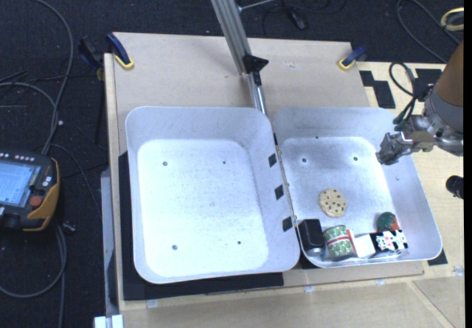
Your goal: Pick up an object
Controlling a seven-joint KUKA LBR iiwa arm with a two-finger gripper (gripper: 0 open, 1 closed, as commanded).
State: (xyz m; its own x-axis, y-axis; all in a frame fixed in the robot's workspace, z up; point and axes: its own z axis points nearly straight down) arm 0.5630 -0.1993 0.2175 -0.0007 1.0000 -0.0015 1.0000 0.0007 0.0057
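my gripper (pixel 389 149) hangs over the right bin's (pixel 413 172) far right rim, and i cannot tell how it is set. the cookie (pixel 332 203) lies mid-bin, apart; the can (pixel 338 241), black block (pixel 310 232) and patterned toy (pixel 389 240) crowd the near wall, where i'd risk clipping the rim or nudging a neighbour.

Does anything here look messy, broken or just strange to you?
Nothing looks broken or spilled. The only oddity: the objects huddle along the near edge of the right bin, with just the cookie lying apart. The gripper hangs above that bin's far right rim.
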